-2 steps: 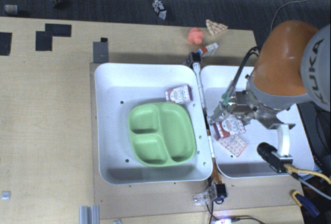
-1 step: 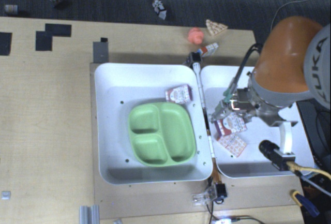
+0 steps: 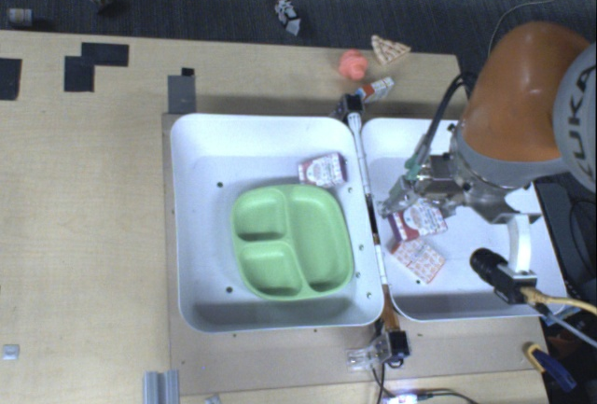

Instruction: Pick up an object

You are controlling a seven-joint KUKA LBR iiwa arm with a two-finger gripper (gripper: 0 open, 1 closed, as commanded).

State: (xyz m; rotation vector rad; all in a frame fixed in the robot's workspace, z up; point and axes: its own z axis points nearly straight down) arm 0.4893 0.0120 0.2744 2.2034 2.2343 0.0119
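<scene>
Claw [image 3: 408,195] hung low over packets [image 3: 417,223] in the right bin [image 3: 466,304], placed for picking; its state was indiscernible.

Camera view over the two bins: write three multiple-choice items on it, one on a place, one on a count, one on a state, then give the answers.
1. Where does the green tray lie?
A. In the left bin
B. In the right bin
C. On the bench outside the bins

2. How many compartments does the green tray have?
A. Two
B. Three
C. Five

3. Where is the end effector?
A. Over the left bin
B. Low over the packets in the right bin
C. Outside the bins, over the bench

Answers:
1. A, it rests on the floor of the left bin.
2. B, ridges split it into three wells.
3. B, it hangs over the red and white packets in the right bin.
</scene>
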